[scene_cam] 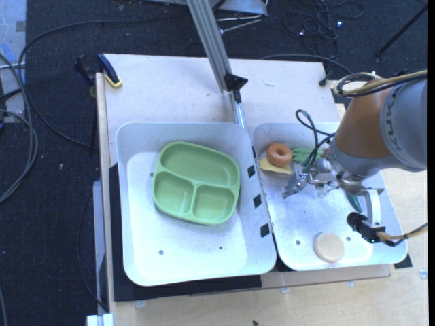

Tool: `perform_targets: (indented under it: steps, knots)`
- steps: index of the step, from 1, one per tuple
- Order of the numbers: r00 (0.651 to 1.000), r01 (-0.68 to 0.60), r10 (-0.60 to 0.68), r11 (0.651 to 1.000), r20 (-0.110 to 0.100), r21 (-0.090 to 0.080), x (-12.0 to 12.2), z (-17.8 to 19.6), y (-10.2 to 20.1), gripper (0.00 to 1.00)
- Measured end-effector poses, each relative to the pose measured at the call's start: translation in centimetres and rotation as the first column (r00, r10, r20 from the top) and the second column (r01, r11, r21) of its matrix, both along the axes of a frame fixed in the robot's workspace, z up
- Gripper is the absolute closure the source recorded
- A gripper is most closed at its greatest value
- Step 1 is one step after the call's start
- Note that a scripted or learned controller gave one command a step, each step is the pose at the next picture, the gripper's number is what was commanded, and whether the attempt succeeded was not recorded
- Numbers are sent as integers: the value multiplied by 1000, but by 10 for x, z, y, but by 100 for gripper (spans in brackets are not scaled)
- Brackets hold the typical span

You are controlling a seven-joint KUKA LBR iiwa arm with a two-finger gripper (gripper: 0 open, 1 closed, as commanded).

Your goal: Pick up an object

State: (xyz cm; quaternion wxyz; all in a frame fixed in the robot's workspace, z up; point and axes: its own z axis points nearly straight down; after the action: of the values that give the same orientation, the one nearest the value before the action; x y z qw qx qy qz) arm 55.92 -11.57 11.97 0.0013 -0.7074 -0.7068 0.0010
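Doughnut [279, 154] sits on a yellow slice [272, 168] at the right bin's [299, 257] far-left corner; your fingers [293, 187] hang just below it, state unclear, holding nothing. Centre them over the ring before descending, avoiding the bin wall.

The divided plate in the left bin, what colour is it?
Light green; the divided plate shows plainly in the camera view.
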Motion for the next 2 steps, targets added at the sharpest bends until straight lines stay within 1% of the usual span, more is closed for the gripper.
perform_targets:
  steps: [1, 2]
  knots:
    - [1000, 0, 0, 1000, 5, -2, 1, -27, 0, 0]
    - [1000, 2, -2, 1000, 10, -5, 2, -15, -1, 100]
